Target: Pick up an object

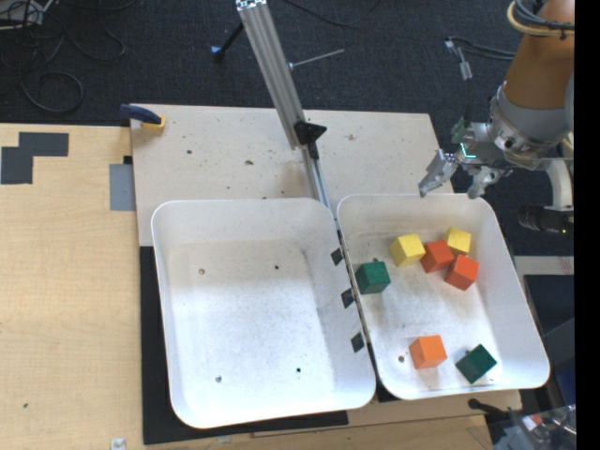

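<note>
Several small blocks lie in the right bin (525, 345): a yellow block (408, 248), a second yellow one (458, 241), two orange-red blocks (437, 256) (462, 272) packed close to them, a green block (373, 277) near the bin's left wall, an orange block (427, 351) and a dark green block (476, 363) near the front. My gripper (457, 180) hangs above the back rim of the right bin, fingers spread apart with nothing between them. It is well behind and above the blocks.
The left bin (178, 251) sits beside the right one, with black clips along the shared wall. A slanted aluminium rail (277, 73) rises behind the bins. A blue and yellow clamp (142, 115) lies at the board's back left corner.
</note>
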Controlling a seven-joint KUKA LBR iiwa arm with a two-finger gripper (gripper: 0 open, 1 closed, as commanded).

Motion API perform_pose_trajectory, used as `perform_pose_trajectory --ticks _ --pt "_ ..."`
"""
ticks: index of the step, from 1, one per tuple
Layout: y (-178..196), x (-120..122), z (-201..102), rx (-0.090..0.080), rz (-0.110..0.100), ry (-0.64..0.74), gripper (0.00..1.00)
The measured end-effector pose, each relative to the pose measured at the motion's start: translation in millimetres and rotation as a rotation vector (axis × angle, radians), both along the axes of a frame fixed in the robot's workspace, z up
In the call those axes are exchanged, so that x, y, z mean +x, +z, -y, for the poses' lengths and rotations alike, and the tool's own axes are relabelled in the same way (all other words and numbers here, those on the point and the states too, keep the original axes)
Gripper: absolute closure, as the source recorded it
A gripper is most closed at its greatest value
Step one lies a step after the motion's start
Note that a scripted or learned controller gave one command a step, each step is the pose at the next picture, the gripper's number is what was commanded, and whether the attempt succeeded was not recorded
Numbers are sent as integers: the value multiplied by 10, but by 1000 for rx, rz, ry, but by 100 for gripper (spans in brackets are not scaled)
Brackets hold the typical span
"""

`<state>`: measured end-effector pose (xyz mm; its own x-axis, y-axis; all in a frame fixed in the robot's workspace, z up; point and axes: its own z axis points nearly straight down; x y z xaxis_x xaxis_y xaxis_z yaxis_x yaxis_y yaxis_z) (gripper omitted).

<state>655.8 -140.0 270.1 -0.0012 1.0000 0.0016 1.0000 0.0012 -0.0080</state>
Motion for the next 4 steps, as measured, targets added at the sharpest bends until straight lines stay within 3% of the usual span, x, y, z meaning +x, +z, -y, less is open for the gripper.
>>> perform_pose_trajectory --ticks 1,3,4 --pt "32 8 -3 -2 5 3 0" --pt "-905 32 88 -1 0 -3 0" --pt "-1462 57 -4 0 0 0 0"
